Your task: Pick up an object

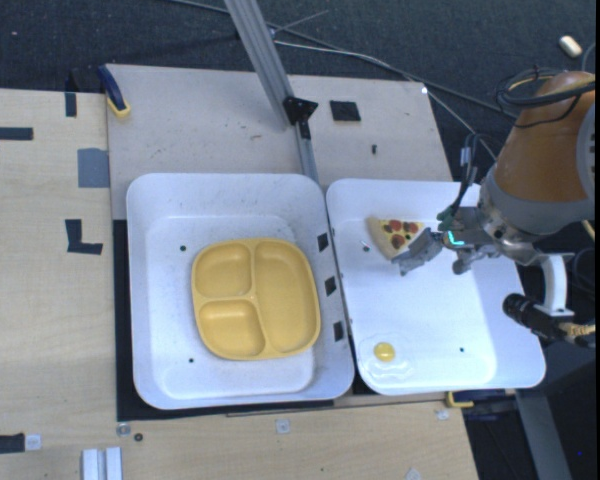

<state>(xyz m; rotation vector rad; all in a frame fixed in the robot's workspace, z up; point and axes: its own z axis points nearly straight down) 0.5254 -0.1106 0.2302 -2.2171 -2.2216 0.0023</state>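
Hovering w/ jaws apart and holding nothing, the pincer (438, 251) sits just right of the pizza slice toy (395, 234) near the right bin's (500, 368) far-left corner, slice's long axis running left-right toward it

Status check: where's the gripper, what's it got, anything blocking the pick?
Gripper low over right bin, fingers open, holding nothing. Pizza slice toy just left of the fingers. Fried egg toy near front edge, apart. Nothing blocking.
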